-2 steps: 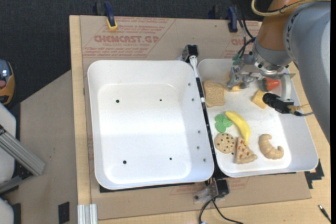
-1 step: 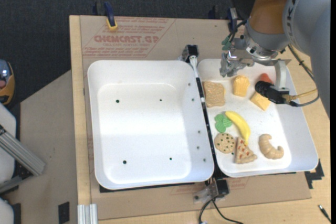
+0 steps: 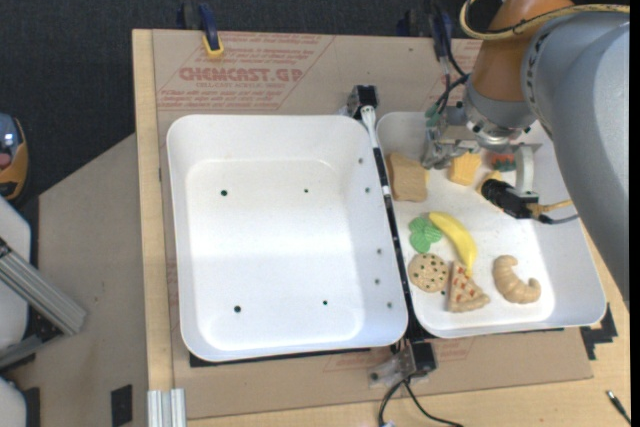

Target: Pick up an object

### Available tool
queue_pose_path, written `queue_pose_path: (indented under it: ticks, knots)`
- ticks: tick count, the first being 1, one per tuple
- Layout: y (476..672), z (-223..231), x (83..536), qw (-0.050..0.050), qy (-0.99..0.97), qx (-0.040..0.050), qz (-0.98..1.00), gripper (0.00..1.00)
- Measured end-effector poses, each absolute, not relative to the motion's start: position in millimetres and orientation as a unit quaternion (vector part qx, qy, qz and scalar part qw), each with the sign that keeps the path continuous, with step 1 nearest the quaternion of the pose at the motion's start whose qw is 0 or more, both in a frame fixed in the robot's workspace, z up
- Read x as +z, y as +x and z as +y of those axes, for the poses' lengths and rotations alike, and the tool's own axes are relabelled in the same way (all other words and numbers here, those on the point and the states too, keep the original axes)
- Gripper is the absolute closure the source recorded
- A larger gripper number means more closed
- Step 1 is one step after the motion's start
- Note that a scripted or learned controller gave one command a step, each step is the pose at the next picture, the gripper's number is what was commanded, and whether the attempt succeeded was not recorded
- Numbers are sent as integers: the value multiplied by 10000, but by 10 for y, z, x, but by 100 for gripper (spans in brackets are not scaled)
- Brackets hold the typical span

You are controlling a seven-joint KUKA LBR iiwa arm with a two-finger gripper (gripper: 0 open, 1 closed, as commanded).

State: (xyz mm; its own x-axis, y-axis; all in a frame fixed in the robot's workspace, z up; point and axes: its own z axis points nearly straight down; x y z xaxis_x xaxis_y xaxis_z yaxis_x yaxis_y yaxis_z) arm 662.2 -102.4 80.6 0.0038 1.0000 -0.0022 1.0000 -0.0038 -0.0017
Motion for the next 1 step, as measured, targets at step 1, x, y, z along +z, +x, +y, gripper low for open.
queue_pose_path:
  ticks: [1]
  knots:
    - [6652,-2000,856,31,7094,-16,7048,100]
